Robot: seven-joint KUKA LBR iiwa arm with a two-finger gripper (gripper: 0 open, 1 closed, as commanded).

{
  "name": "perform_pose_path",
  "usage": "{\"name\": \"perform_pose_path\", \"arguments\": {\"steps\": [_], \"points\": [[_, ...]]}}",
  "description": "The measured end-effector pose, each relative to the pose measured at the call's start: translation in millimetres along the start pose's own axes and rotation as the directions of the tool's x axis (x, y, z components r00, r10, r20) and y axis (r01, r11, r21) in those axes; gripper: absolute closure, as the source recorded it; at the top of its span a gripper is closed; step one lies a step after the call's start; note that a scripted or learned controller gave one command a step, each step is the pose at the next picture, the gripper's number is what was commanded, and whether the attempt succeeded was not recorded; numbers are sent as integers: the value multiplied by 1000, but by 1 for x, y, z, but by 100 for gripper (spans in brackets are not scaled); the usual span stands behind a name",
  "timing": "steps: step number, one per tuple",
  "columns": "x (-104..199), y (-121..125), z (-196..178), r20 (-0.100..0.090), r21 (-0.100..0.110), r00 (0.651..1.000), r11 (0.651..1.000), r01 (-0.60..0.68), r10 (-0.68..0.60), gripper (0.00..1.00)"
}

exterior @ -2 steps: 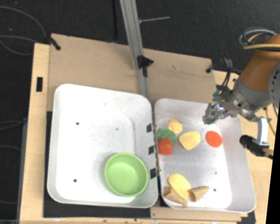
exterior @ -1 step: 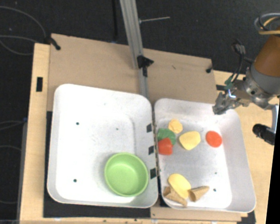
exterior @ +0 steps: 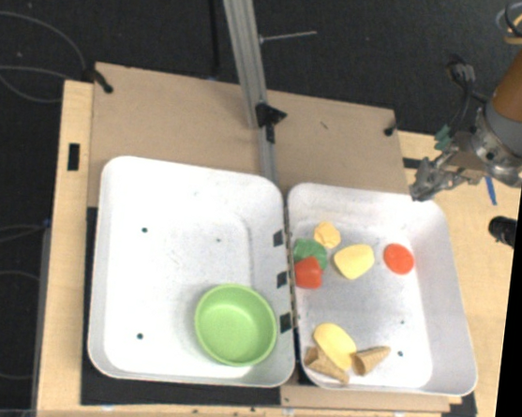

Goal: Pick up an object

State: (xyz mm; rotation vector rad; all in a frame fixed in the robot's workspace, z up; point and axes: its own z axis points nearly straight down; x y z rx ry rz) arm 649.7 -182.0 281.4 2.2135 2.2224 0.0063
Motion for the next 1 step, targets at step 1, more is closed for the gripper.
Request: {"name": "perform_pose_path", "arguments": {"steps": [1], "points": [[57,-12,0,-1,5,1000,1000,3,-3,100]]}}
